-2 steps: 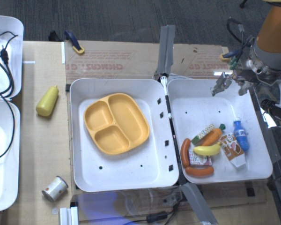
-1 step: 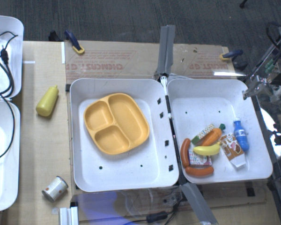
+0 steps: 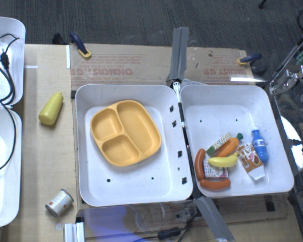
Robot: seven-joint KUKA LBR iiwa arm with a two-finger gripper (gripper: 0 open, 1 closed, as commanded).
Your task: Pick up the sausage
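Note:
Two reddish-brown sausages lie in the right bin near its front-left corner. One sausage runs front to back along the left side of the pile. The other sausage lies crosswise at the front. A yellow banana rests between them on a small printed packet. An orange carrot lies just behind the banana.
A blue bottle and a brown-and-white packet lie to the right of the pile. The left bin holds a yellow divided plate. A yellow squeeze bottle and a tin can lie on the bench to the left.

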